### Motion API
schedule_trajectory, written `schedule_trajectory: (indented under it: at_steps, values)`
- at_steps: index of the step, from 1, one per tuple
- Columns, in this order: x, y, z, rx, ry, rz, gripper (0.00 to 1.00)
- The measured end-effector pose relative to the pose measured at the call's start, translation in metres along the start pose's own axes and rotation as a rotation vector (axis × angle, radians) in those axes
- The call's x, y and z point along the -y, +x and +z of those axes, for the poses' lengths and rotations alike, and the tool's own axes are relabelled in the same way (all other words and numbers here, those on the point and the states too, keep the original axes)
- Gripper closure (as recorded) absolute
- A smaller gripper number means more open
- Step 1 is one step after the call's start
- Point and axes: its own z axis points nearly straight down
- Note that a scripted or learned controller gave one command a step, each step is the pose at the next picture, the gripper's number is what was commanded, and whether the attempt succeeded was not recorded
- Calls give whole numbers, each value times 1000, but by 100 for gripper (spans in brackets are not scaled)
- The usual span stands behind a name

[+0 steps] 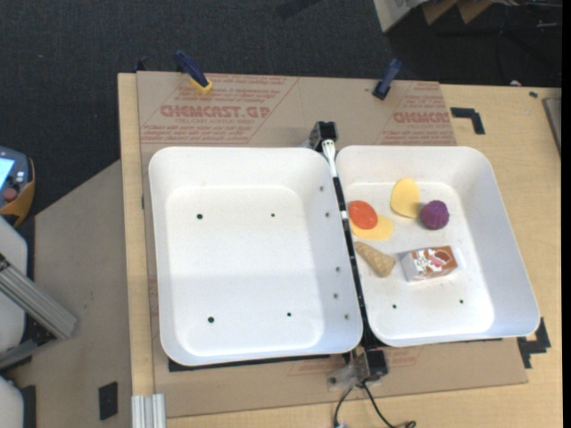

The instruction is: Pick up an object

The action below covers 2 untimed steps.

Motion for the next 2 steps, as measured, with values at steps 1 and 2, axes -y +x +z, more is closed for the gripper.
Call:
schedule_trajectory:
  at_steps: [1,2]
  values:
    - [1,-79,10,5,21,17,100]
    - [2,-166,10,6,16,16,100]
